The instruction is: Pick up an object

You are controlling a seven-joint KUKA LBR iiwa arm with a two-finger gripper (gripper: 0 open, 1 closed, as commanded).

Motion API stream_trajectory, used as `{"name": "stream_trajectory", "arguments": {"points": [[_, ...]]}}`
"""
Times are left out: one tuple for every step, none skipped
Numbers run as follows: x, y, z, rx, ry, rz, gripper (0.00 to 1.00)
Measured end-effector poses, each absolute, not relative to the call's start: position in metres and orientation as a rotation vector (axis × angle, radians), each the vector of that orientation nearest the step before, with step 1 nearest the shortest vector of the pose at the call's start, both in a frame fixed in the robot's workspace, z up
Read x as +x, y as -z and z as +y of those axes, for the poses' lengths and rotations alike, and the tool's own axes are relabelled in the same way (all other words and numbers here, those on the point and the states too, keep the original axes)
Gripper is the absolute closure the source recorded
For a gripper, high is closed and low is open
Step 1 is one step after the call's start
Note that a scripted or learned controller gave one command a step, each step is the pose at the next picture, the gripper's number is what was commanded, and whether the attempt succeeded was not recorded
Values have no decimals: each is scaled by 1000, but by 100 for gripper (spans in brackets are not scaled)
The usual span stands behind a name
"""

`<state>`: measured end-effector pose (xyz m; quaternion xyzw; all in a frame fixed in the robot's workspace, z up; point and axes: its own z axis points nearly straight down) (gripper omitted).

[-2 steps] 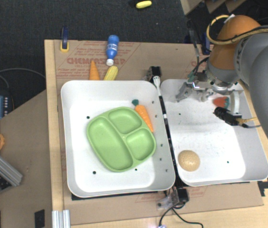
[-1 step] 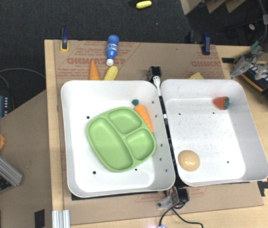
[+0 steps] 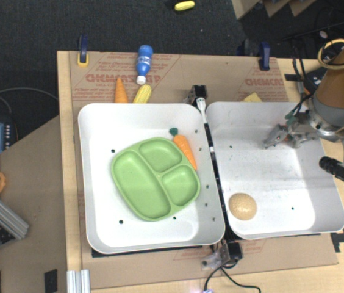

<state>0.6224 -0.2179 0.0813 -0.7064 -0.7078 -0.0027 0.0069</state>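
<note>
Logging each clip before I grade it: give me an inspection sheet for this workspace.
Surface: cardboard-covered bench bearing left bin and right bin.
Job's things: green divided plate and toy carrot in left bin; tan round object in right bin.
Clutter: blue bottle, corn, orange piece behind left bin.
Grippers: gripper over right bin, holding nothing visible.
Cables: black cables on floor at left.
Surroundings: yellow object on dark floor.
</note>
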Motion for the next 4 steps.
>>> {"name": "stream_trajectory", "arguments": {"points": [[669, -85, -153, -2217, 6, -2232, 0], [668, -97, -158, -2224, 6, -2230, 100], [538, -209, -136, -2224, 2, -2217, 100], [550, -208, -71, -2214, 3, -2228, 100]]}}
